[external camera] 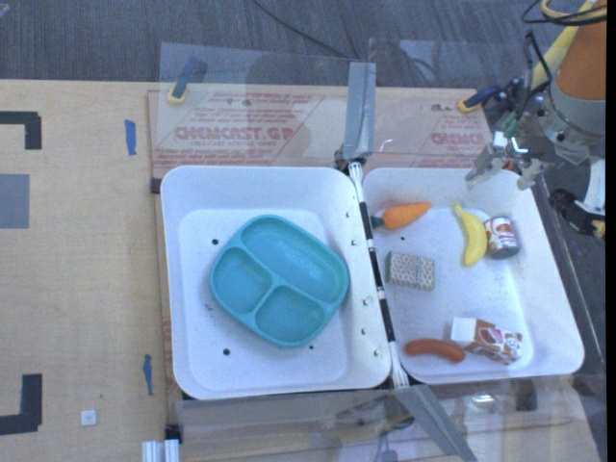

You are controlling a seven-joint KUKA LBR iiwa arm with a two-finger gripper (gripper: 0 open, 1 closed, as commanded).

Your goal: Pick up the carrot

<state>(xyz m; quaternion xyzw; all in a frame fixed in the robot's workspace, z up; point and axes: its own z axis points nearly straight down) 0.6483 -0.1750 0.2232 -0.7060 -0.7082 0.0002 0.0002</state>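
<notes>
Hovering over the right bin's far corner, the gripper hangs spread apart, well clear of the carrot.

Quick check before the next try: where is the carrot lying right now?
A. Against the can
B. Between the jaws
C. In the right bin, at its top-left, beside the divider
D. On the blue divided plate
C: the carrot lies in the right bin, at its top-left corner by the divider, apart from the gripper.

Dark grey carpet is running along 12 o'clock, light wooden counter is sitting below, blue tape sticking on it.
</notes>
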